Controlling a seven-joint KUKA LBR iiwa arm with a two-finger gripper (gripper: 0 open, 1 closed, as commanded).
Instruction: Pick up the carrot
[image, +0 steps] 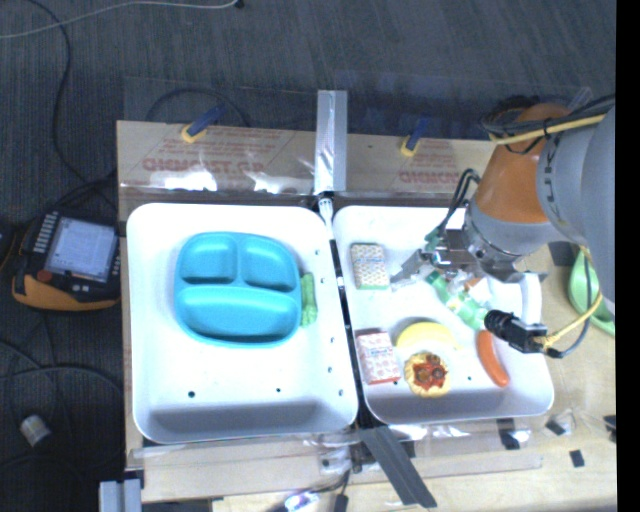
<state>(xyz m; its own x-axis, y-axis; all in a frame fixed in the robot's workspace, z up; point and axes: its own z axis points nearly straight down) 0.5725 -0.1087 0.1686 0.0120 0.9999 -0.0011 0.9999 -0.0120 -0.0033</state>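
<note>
The right-hand shallow white plastic bin (540, 400) serves as the landmark here. The small orange carrot (492, 359) lies inside it, close to its right wall and toward its near edge, slanted and untouched. Just left of the carrot in that bin sit a round yellow piece of toy food (425, 333) and, touching it on the near side, a small pizza-like disc with red topping (428, 371); a red-and-white patterned packet (376, 357) lies by the bin's left wall, and a pale speckled rectangular packet (368, 265) farther back along that wall.

The gripper (432, 262) hangs over the middle of the bin toward its far side, above a green-and-white object (462, 298), well apart from the carrot. How wide it stands cannot be told, since the metal parts blur together.

This looks like the approach step, with no grasp made yet. The next move calls for shifting toward the bin's right near corner, aligning across the carrot's narrow width, and descending without snagging the bin wall (the black-and-yellow cable (540, 340) drapes very close by).

A blue divided plastic plate (238, 285) sits in the neighbouring bin on the tabletop.
</note>
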